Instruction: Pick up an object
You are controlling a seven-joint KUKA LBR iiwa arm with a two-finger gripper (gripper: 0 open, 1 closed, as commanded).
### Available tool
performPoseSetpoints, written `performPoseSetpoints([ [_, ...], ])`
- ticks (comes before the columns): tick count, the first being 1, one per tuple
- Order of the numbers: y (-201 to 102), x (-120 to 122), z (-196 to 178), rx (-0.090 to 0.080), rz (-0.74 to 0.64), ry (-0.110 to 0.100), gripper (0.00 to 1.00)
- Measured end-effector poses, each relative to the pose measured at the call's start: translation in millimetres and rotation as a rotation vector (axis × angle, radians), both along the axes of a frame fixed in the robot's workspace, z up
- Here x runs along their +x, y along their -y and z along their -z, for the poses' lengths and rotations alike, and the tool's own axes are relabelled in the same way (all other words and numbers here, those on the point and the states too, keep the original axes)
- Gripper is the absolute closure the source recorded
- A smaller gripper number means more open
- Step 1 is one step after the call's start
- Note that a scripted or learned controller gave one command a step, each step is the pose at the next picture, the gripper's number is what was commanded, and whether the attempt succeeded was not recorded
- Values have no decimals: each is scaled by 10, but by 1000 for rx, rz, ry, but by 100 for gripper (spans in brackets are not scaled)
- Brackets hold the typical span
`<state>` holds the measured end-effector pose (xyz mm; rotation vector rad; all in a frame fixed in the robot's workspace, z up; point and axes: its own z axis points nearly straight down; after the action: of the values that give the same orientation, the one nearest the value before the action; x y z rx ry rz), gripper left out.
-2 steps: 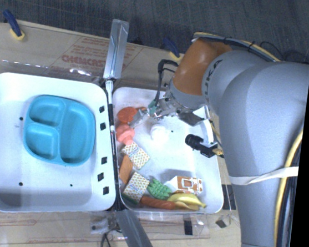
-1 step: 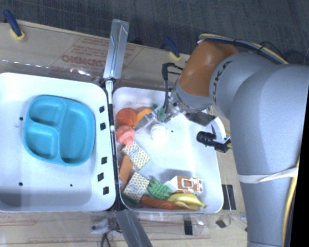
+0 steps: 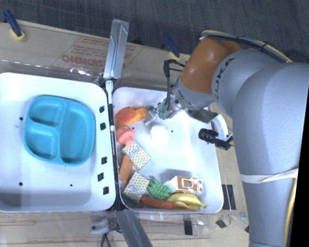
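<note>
Now tool (image 3: pixel 161 111) hangs beside orange toy (image 3: pixel 130 115); its grip state unclear

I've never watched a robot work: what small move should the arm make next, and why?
Probably a short drop toward the orange toy. The gripper sits just right of it near the right bin's top edge, and nothing shows between its fingers.

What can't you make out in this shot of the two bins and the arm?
- Gripper, camera view: too small and blurred to read against the right bin.
- Orange toy by the gripper: contact unclear.
- Items under the patterned blocks: partly covered by the pile.
</note>
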<state>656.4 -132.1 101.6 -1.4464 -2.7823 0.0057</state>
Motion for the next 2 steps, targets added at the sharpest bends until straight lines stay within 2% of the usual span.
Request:
performPoseSetpoints([
  [1, 2, -37, 26, 3, 1, -18, 0],
  [2, -157, -15, 105, -1, 339, -5, 0],
])
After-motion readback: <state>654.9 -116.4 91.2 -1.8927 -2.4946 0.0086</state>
